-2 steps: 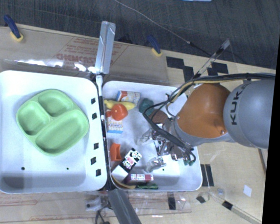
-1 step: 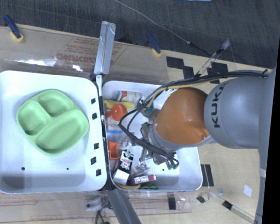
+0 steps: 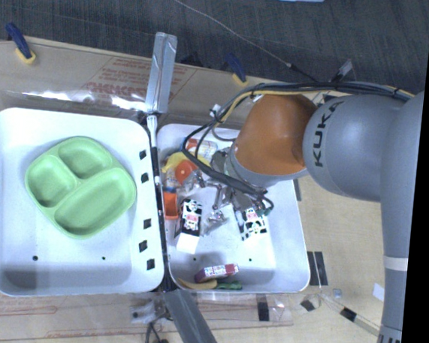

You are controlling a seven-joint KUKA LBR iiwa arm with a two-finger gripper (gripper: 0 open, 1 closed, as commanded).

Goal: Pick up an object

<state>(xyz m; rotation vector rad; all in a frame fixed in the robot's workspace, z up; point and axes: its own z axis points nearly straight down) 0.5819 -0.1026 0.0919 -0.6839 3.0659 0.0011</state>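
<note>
Grey two-finger gripper (image 3: pixel 218 214), grip state unclear, hovered over cluttered right white bin (image 3: pixel 292 246); black-and-white cow toy (image 3: pixel 190 216) at 9 o'clock risked slipping.

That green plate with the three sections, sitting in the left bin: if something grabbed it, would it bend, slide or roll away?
The green divided plate looks like moulded plastic, so probably stiff and light. It lies flat on the left bin, so it should not roll or tip. Its smooth, glossy surface suggests that it may slide when pushed, and its low rim gives little to grip.
</note>
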